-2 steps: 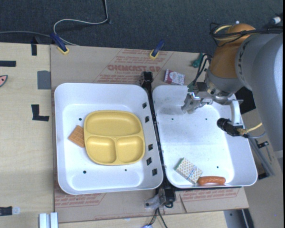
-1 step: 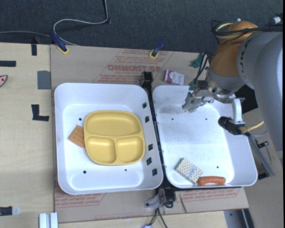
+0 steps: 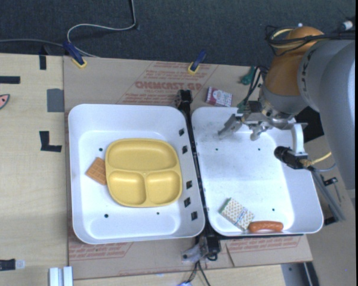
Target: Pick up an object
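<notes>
Gripper (image 3: 241, 128) spread wide, nothing between its fingers, above right bin (image 3: 298, 210).

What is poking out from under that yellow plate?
A tan, cracker-like piece sticks out from beneath the yellow plate at its left edge. How far it runs under the plate is hidden.

Right bin (image 3: 298, 216): wide bare floor across middle and left side, open for descent. Clutter only along near edge: small patterned box (image 3: 237, 213) and orange sausage (image 3: 265, 226), close together near front wall. Gripper (image 3: 243, 128) with fingers spread sits over far end, arm (image 3: 322, 82) blocking far right corner. Left bin (image 3: 83, 177): yellow divided plate (image 3: 144, 171) fills centre; tan cracker (image 3: 96, 171) tucked against plate's left edge. Free strips along far wall and near wall. Black clips (image 3: 190, 159) line divider between bins.
</notes>
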`<state>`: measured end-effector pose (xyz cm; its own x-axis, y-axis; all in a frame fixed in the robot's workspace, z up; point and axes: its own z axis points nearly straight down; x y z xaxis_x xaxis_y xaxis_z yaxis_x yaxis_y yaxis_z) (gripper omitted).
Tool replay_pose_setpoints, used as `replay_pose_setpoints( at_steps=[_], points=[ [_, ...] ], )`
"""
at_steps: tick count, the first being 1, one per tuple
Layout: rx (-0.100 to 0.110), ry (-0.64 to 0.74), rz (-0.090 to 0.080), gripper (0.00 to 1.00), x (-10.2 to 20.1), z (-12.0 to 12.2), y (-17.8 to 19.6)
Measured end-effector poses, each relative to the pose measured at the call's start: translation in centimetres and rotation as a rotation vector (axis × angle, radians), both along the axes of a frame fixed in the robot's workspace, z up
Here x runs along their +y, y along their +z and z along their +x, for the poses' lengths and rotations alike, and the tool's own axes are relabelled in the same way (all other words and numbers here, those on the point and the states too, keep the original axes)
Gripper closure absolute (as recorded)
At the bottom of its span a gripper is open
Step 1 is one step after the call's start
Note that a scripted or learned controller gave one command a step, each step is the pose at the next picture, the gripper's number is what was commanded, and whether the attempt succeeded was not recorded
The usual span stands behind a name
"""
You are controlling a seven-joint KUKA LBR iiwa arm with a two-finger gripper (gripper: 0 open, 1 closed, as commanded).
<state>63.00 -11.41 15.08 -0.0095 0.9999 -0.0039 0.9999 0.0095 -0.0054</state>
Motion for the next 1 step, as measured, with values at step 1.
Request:
replay_pose_setpoints(
  at_steps=[1],
  points=[
    [-0.005, -0.009, 0.004, 0.0, -1.23, -6.16, -6.49]
  ],
)
